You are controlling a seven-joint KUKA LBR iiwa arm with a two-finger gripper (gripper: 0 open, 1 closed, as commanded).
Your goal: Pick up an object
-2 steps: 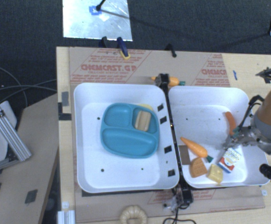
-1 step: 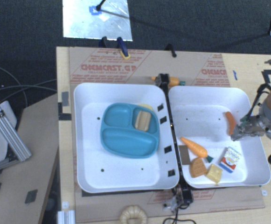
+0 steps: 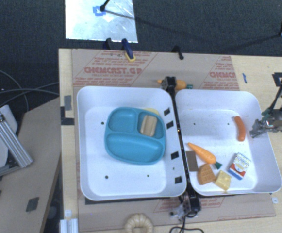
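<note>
My gripper (image 3: 257, 127) hangs at the right rim of the right bin (image 3: 218, 106), just right of an orange sausage (image 3: 240, 128) and apart from it. Lower in that bin lie a carrot (image 3: 202, 153), a brown toast piece (image 3: 205, 174), a yellow cheese block (image 3: 223, 180), a small red-and-white carton (image 3: 240, 165) and a flat brown rectangle (image 3: 191, 160). The left bin (image 3: 90, 144) holds a blue divided plate (image 3: 131, 142) with a tan bread piece (image 3: 148, 125) in its upper right compartment.
A yellow-orange object (image 3: 180, 85) sits just behind the divider between the bins. A shiny sheet (image 3: 101, 13) lies on the floor at the back. A metal frame (image 3: 2, 130) stands at the left. The bench edge runs close below both bins.
</note>
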